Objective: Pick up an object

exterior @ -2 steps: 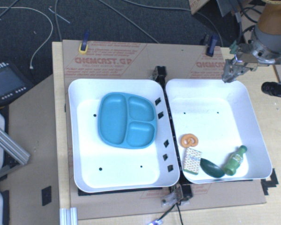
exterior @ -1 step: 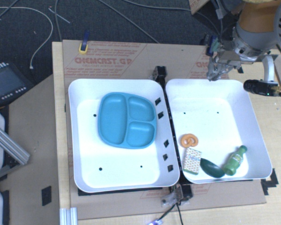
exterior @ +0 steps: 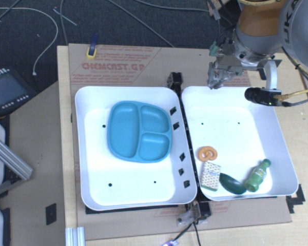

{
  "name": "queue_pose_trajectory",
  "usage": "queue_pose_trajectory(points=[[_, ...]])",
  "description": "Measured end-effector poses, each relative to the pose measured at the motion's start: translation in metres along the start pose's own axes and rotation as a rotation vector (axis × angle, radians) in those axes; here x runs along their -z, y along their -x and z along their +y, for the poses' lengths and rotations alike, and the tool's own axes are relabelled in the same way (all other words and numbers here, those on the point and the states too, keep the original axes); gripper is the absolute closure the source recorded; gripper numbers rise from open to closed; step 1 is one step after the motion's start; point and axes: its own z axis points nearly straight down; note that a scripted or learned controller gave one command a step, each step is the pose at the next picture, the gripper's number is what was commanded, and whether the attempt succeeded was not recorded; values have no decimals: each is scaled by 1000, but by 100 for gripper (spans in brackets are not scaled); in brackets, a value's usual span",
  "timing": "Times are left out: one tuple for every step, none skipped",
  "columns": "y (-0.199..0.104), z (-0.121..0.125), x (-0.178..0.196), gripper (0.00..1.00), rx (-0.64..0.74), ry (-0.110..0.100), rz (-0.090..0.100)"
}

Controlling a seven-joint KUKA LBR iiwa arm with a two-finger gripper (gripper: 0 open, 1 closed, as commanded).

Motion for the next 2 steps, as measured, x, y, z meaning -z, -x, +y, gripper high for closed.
queue_pose_trajectory(points=[[-56,1,-20,100,-1,-3,0],[-102,-8,-35,100,-2,-3,-1]])
